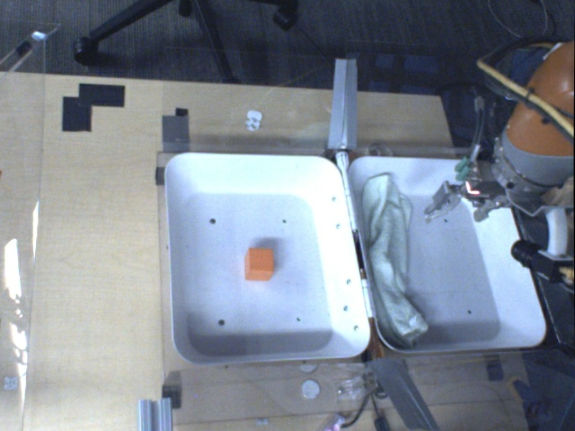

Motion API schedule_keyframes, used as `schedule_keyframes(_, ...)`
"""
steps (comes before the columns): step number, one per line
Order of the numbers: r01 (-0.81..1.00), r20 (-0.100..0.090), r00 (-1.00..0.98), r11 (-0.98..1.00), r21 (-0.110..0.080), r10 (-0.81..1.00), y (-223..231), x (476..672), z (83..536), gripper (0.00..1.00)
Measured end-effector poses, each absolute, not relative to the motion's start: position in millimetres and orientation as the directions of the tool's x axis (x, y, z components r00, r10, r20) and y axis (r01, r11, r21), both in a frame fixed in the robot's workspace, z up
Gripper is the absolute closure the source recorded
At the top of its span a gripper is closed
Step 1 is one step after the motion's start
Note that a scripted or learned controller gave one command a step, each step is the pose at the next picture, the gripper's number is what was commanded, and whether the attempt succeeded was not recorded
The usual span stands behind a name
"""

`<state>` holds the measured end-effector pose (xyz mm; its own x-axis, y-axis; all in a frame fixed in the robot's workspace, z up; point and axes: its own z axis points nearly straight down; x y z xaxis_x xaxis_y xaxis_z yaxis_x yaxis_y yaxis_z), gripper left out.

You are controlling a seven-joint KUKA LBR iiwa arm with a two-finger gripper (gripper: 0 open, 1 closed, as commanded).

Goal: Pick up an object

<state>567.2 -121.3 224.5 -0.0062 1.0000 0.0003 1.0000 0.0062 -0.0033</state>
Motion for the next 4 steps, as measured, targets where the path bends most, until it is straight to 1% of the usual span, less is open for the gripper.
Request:
schedule_keyframes(1,0.991,0.0,-0.131,0.131,0.002,0.991,-163,615.1,99,0.0)
schedule_keyframes(2,0.991,0.0,-0.133,0.133,0.004,0.991,-161,617.0,106,1.0)
schedule_keyframes(3,0.995,-0.002,-0.097,0.097,0.002,0.995,-189,650.7,145,1.0)
schedule_keyframes(4,0.973,-0.001,0.23,-0.23,0.002,0.973,-201,659.8,94,1.0)
